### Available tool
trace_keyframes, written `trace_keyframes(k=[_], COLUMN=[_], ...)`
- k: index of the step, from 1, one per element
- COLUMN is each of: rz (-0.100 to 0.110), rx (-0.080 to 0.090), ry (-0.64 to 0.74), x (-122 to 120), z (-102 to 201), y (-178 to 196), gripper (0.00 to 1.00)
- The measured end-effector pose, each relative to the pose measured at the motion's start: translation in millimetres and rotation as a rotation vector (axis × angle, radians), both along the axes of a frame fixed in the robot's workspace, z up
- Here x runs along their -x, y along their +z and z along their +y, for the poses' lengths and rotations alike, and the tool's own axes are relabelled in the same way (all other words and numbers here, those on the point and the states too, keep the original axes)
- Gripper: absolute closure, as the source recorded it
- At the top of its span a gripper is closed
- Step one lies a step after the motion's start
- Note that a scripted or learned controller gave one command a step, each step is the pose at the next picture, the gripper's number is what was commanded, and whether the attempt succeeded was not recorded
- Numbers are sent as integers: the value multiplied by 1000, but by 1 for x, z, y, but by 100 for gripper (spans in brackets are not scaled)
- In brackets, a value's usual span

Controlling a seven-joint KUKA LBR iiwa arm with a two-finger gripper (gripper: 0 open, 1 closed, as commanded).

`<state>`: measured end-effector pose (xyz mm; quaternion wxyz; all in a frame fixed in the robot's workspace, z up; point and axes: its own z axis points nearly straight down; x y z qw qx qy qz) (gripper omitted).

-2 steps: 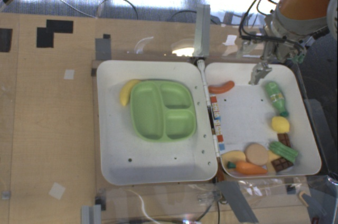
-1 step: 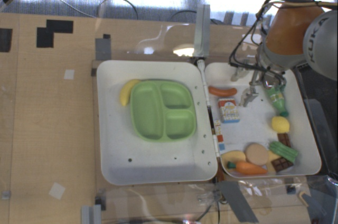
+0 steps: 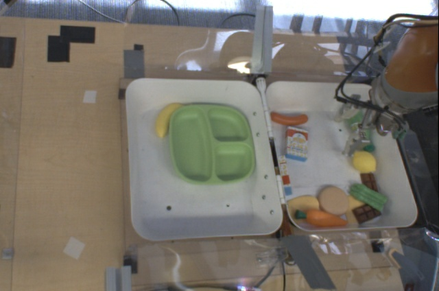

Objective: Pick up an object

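The hand (image 3: 359,138) hangs low over the upper right part of the right bin (image 3: 322,94), below the arm's (image 3: 415,66) orange band and a loop of black cable; whether its fingers are apart or together cannot be told, and nothing can be seen held between them; something green shows beside it, too hidden to name. Just below the hand lies a lemon (image 3: 364,161); further down, near the bin's lower right corner, a green pod (image 3: 369,195) rests across two brown chocolate pieces (image 3: 366,214). To the left of those, along the lower wall, sit a tan round cookie (image 3: 334,200), a carrot (image 3: 326,218) and a yellow piece (image 3: 304,203), all crowded and touching. Toward the bin's left side a small carton (image 3: 297,143) lies flat, with a sausage (image 3: 289,119) just above it. Across the divider, the left bin (image 3: 199,221) holds a green sectioned plate (image 3: 211,143); a banana (image 3: 163,119) lies against the plate's upper left edge. Both bins sit on the wooden table (image 3: 62,166).
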<state>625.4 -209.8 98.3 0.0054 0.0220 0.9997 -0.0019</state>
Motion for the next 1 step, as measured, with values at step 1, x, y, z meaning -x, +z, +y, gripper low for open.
trace_keyframes(k=[1], rz=[-3], rx=[-3], ry=[-135], x=[63], z=[4], y=[-9], gripper=[0])
